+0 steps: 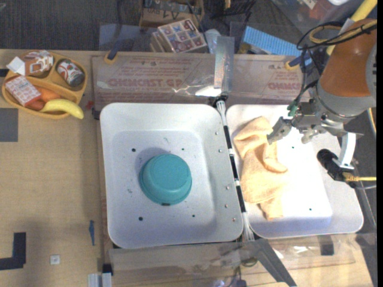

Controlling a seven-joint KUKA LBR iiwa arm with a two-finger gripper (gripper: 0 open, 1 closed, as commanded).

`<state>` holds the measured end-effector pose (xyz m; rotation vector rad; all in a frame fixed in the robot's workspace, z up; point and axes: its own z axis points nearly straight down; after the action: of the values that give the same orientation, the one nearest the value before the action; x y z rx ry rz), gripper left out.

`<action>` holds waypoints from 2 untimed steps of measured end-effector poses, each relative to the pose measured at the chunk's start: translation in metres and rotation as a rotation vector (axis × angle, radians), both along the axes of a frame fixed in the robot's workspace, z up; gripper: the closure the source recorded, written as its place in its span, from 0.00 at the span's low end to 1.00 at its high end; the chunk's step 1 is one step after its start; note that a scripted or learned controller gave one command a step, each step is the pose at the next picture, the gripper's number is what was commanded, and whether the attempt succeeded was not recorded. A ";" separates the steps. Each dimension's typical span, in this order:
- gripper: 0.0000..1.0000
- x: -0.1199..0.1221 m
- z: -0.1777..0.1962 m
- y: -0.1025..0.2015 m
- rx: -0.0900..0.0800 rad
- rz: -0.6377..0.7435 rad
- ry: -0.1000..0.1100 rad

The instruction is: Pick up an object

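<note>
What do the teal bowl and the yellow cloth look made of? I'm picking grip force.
Teal bowl: probably hard plastic, smooth matte, with an even colour and a crisp rim. Yellow cloth: soft fabric, likely terry towel; it lies in rumpled folds with a fuzzy surface.

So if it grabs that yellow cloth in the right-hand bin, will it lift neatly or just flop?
Probably flop: the yellow cloth lies crumpled in soft folds, so a pinched corner would likely rise while the rest hangs and drags. It looks light and thin. It seems unlikely to roll or slide across the right bin.
</note>
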<state>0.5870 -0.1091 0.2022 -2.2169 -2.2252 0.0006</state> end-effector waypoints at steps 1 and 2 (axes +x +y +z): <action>0.00 0.015 -0.103 -0.002 0.000 0.084 -0.002; 0.00 0.033 -0.112 0.011 -0.004 0.259 -0.012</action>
<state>0.6202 -0.0976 0.0904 -1.9173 -2.5020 -0.0081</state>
